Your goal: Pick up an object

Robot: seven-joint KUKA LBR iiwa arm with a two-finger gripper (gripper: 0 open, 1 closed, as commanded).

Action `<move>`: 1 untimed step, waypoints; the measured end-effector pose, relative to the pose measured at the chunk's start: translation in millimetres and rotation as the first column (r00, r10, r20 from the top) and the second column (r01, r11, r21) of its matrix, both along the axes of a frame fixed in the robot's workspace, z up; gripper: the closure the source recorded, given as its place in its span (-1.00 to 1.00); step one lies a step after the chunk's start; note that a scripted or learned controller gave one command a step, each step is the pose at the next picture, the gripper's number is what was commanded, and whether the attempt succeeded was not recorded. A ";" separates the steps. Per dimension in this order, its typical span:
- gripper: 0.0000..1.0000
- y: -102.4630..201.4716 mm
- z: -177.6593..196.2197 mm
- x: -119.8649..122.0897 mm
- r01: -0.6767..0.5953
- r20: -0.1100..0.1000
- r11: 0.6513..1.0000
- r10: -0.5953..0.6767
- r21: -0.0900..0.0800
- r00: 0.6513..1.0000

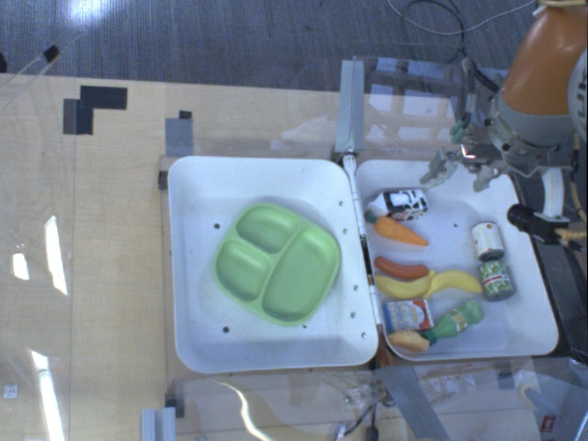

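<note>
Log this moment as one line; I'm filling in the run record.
arm: over right bin's far edge | gripper: holding nothing | carrot, banana, bottle: in right bin | green plate: left bin

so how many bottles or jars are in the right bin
3. A green bottle lies near the front edge beside the banana. A white-labelled jar and a dark green-capped jar lie by the right wall. More may be hidden beneath the other toys.
</note>
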State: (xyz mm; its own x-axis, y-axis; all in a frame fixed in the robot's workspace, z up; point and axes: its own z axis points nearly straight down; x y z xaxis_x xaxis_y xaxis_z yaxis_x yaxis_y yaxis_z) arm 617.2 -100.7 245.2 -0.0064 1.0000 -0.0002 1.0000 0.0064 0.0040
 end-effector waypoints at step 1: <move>-1.00 -4.8 -157.1 0.2 0.008 0.006 1.000 -0.008 -0.001 1.000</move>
